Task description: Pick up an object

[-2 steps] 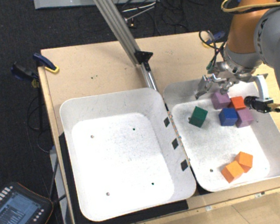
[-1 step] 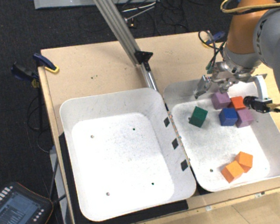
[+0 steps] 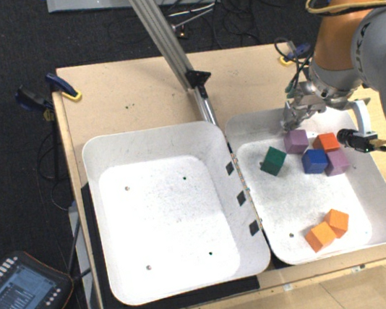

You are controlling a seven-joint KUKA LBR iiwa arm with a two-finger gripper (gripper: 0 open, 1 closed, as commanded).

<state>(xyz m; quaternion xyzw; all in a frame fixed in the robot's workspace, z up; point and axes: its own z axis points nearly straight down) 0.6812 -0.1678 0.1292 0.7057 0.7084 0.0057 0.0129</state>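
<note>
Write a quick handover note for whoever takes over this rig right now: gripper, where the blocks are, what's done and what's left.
Gripper: low at the far end of the right bin, just above the purple block; nothing visibly held.
Blocks, all in the right bin: green block to the left of the purple one; blue block, an orange block and a second purple block clustered together; two orange blocks at the near end.
The left bin holds no blocks.
Done: arm positioned by the cluster.
Left: grasp and lift one block.
</note>
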